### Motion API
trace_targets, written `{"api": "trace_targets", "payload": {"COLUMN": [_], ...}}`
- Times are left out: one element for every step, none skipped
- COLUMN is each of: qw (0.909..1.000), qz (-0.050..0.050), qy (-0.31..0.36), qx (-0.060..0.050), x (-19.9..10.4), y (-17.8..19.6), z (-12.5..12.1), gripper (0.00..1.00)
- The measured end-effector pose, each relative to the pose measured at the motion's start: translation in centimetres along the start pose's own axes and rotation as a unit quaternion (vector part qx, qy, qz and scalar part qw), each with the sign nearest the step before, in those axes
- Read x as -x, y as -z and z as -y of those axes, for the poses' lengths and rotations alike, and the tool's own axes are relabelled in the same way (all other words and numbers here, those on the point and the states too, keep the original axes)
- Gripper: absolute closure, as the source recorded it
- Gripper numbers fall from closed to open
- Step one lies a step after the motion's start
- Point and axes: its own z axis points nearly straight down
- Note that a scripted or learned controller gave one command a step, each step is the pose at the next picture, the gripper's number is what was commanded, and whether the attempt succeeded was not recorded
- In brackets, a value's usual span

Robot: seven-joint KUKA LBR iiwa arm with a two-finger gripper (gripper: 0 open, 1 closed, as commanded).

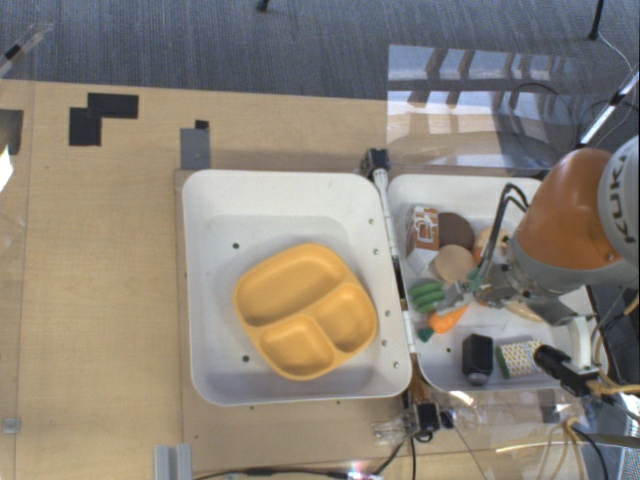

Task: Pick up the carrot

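Partly hidden by the arm [565,233], the fingers [468,293] blur above the carrot [447,319]; their state is unclear.

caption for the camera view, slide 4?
KUKA gripper poised just above the carrot in the cluttered right bin; yellow divided plate in the left bin.

We find one readable mark: white letters "KU" on the arm's grey housing [628,203] at the right edge, cut off by the frame. A small carton [424,230] in the right bin [440,373] carries a brown-and-white printed face; we cannot make out any words on it. Black square patches [100,116] on the bench [90,298] show no characters. The yellow divided plate [305,310] and the left bin [205,268] bear no lettering that we can read.
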Motion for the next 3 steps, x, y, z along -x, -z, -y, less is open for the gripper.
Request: {"api": "trace_targets", "payload": {"qw": [0.9988,0.9989,0.9981], "qz": [-0.001,-0.001,0.000], "qy": [-0.048,-0.046,-0.062], "qx": [0.000,0.005,0.001], "x": [0.3,0.3,-4.4], "y": [-3.8,-2.9,6.2], "z": [1.1,0.6,1.0], "gripper": [0.00,1.00,1.00]}}
